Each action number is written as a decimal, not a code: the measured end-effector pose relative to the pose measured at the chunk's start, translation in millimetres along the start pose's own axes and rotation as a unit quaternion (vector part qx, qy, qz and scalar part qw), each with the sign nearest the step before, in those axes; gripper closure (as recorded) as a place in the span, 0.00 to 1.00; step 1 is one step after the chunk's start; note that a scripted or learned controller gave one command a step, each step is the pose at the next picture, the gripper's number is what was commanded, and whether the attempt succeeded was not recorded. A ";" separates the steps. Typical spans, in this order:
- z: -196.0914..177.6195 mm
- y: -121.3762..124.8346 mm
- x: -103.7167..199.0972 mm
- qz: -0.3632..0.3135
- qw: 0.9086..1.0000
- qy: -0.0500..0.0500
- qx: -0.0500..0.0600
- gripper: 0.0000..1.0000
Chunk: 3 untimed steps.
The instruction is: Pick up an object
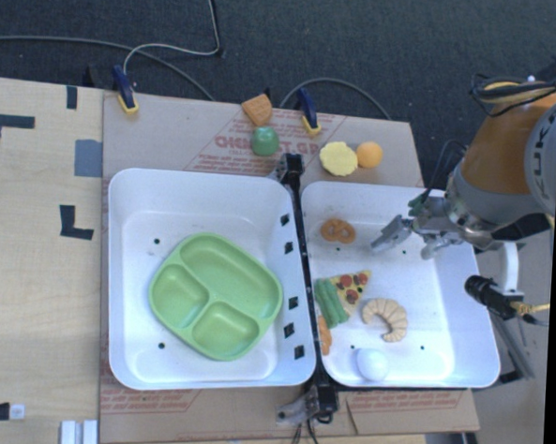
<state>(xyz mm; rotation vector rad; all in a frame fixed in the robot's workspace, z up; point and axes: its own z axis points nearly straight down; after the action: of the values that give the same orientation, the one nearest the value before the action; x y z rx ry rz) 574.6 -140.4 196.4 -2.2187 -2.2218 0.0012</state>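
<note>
The nearest candidate for a pick is the small brown cookie (337, 231), lying on the floor of the right bin (472, 355) near its far wall. The tool (412, 236) hangs over the same bin, to the cookie's right and apart from it, its two fingers spread with nothing between them. So the task looks barely begun — no object is grasped or lifted, and the approach, closing and lift are all left.

Counted in the right bin: one cookie, one pizza slice (353, 286), one green vegetable piece (329, 302), one croissant (387, 318), one white egg-like lump (373, 364), and one small orange piece (323, 335) against the divider. The left bin (124, 282) holds one green sectioned plate (216, 296) with three compartments.

Outside the bins, on the cardboard at the far edge of the tabletop (32, 248), lie four more things — one tan wedge (258, 108), one green ball (264, 141), one yellow lump (338, 158) and one orange ball (369, 154). Two blue clamps (125, 89) pin the cardboard.
</note>
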 end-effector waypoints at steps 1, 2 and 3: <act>84.7 -16.3 34.4 0.000 1.000 0.000 0.001 0.00; 109.5 -23.7 46.0 0.000 1.000 -0.001 -0.005 0.00; 110.1 -20.9 44.3 0.000 1.000 0.001 -0.001 0.00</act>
<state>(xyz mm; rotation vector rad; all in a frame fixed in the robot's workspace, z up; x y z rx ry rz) 553.4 -96.0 86.3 -2.2195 -2.2226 -0.0036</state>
